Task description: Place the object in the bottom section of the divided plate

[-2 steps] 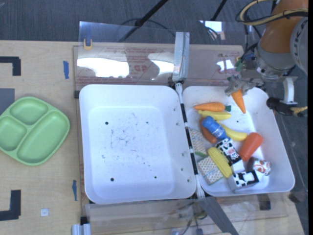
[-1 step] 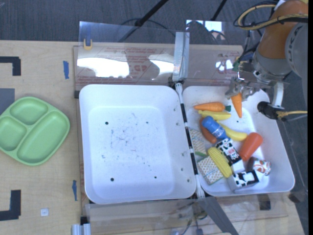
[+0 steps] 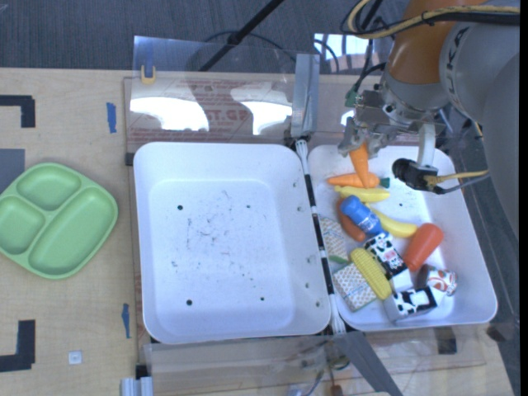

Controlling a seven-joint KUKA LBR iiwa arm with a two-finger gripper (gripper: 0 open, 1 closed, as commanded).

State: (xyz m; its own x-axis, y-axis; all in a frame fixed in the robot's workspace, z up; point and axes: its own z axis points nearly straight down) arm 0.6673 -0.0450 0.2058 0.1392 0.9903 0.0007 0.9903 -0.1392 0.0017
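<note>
From above, the gripper point(image 3: 360, 143) is hanging over the far end of the right bin point(image 3: 474, 258), its fingers closing narrowly around the top of an orange carrot point(image 3: 360, 165) that is still sitting low among the toys. The green divided plate point(image 3: 54, 219) is lying well apart on the tabletop point(image 3: 62, 97) at the far left, so the carry and placing are still ahead. A blue bottle point(image 3: 357, 212), banana point(image 3: 398, 225), corn cob point(image 3: 371, 271) and other toys are crowding the carrot, and the left bin point(image 3: 157, 167) is lying between it and the plate.

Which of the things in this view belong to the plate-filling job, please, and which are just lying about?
Belonging to the job:
- pale green divided plastic plate, on the bench left of the bins
- orange toy carrot, just under the gripper

Lying about:
- left white bin
- blue can
- yellow toy corn cob
- yellow toy banana
- red toy pepper
</note>
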